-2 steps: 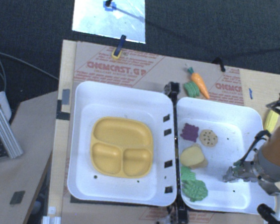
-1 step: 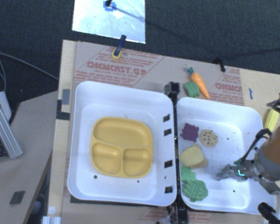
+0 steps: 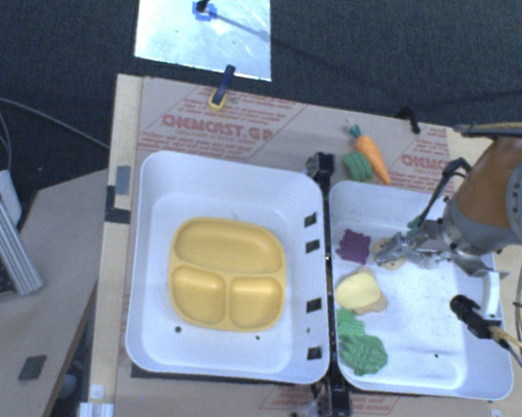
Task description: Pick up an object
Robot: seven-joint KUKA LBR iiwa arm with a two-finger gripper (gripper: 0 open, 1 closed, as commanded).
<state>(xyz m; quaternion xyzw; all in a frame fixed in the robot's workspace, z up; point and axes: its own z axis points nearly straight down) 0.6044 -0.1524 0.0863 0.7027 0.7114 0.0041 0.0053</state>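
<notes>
Nearest the camera in the right bin (image 3: 476, 376) lies a green toy (image 3: 359, 345), knobbly like broccoli or lettuce, close against the divider between the bins. It looks light and probably soft or rubbery; its lumpy top should give the pincer something to bite, and a grip across its narrower middle seems safest.

Just behind it sits a yellow piece (image 3: 358, 290), rounded and smooth, with a paler slab under one side. That one looks firmer and slicker; a hold on its curved dome could squirt it out, so taking it across the flatter flanks would be the better bet.

Further back is a small purple piece (image 3: 354, 245), low and flat on the bin floor. Thin things like that are awkward: the fingers would have to reach right down to the floor and pinch its edges.

The pincer (image 3: 390, 253) hangs just beside the purple piece, low over the bin, with something pale and grey at its tip. Whether its fingers are apart or together, I cannot tell, and I cannot say that it holds anything.

In the left bin (image 3: 158, 237) rests a yellow tray (image 3: 226, 274) with three compartments, stiff and broad, hard to take except by its rim.

Beyond the bins, on the surface (image 3: 252, 126), lies a toy carrot (image 3: 369, 156), tapered and probably light.
</notes>
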